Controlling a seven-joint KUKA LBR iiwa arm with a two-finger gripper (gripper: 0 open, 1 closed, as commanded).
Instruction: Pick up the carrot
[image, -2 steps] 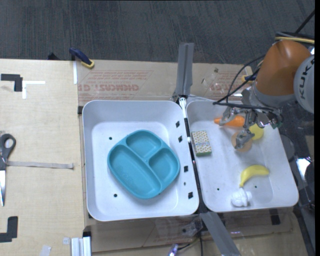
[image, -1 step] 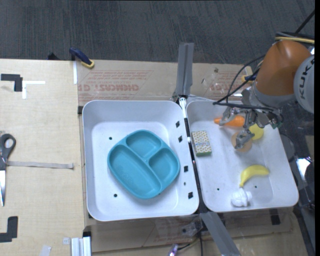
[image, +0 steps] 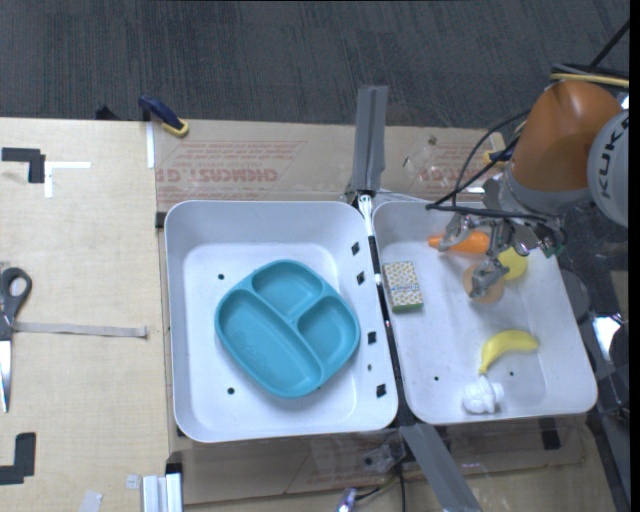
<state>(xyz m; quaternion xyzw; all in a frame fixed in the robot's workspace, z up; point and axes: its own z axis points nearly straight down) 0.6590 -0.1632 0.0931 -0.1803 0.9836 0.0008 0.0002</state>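
The carrot (image: 470, 242) lies in the far part of the right bin (image: 560, 395), close to its far wall, its orange body partly hidden under the gripper (image: 487, 281). The gripper hangs right over it and just to its near side, fingers pointing down toward the bin floor; whether they are spread or closed cannot be made out. The arm (image: 560, 135) comes in from the right, its orange band bulging above the wrist over the bin's far right corner, cables trailing left of it. A yellow object (image: 513, 263) sits just right of the gripper. Left of the carrot, by the bin's left wall, lies a small speckled box (image: 403, 285). Nearer, a banana (image: 507, 348) rests mid-bin, and a white lump (image: 482, 397) sits near the front wall. The left bin (image: 190, 330) holds a blue divided plate (image: 287, 328).
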